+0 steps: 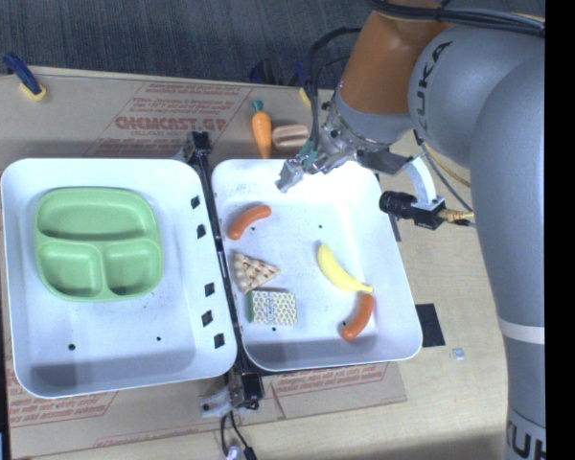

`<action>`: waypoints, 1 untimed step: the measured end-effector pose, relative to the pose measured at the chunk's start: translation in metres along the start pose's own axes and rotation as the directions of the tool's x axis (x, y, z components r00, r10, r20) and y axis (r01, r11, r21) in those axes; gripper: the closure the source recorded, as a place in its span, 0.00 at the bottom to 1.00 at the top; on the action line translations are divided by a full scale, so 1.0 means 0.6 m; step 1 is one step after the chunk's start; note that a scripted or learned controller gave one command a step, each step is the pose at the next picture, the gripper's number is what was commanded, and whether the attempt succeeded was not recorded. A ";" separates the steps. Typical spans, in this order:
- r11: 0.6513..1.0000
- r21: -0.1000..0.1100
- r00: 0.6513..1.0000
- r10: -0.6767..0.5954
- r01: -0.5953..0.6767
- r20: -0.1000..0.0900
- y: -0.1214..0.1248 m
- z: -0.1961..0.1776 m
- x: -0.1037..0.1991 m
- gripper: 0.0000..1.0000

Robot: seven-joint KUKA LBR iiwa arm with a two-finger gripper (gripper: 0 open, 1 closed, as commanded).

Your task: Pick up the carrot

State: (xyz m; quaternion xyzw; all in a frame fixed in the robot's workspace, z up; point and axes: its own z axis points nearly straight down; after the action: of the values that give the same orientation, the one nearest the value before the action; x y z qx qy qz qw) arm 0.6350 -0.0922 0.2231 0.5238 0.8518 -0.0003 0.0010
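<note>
Carrot (261,132) lying on the cardboard behind the right bin (393,286), outside it, just beside a tan bun-like piece (289,138). Gripper (292,173) low over that bin's back rim, near the carrot but apart from it; nothing seen between the fingers (spread or closed: cannot tell). In the bin: two sausages (248,220) (357,317), banana (340,269), waffle wedge (254,271), patterned square (272,307). Green divided tray (98,243) in left bin (38,353).

Two sausages (249,220) (358,317); one carrot (261,132); one banana (339,269); two bins (19,257) (388,257)

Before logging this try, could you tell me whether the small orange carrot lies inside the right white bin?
No, the carrot lies on the cardboard beyond it.
</note>
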 end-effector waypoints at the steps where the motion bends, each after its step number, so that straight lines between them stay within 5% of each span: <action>1: 0.984 0.002 0.984 0.178 -0.178 -0.002 0.077 0.052 0.073 1.00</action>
State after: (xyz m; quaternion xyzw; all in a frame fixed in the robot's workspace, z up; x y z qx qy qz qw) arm 0.6565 -0.0323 0.1917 0.5976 0.8018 -0.0006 -0.0004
